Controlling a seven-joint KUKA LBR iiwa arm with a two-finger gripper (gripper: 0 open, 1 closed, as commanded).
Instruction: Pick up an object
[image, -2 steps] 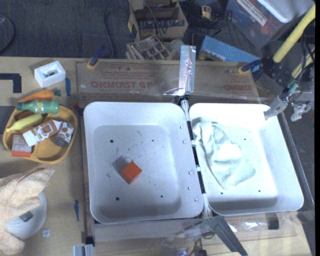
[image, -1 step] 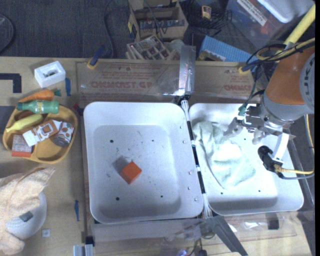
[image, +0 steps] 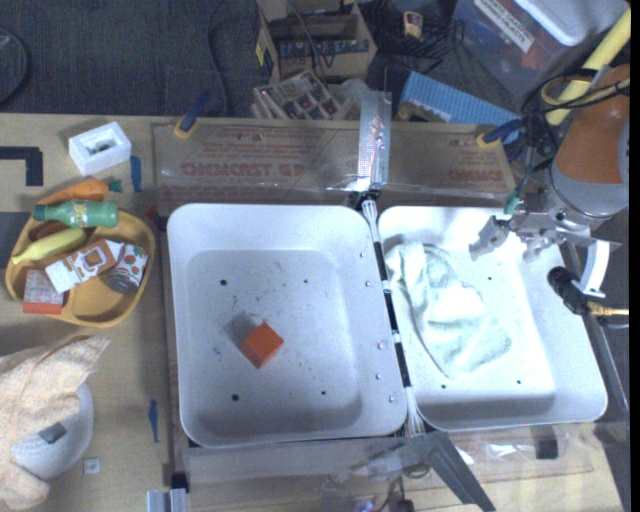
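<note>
Nearest the camera, at the lower left corner, a beige cloth (image: 45, 385) spread on the bench beside a grey-and-white mouse (image: 50, 440). Further in, two white bins side by side: in the left bin (image: 200, 240), an orange block (image: 263, 344) resting a little left of centre on the floor; in the right bin (image: 570, 390), a crumpled white cloth (image: 450, 310) lying against the dividing wall. Left of the bins, a yellow bowl (image: 100, 312) heaped with toy food and small packets. Farther back, over the right bin's far corner, the gripper (image: 512, 237) hanging clear of the cloth, nothing between its fingers; open or clenched, cannot tell.
</note>
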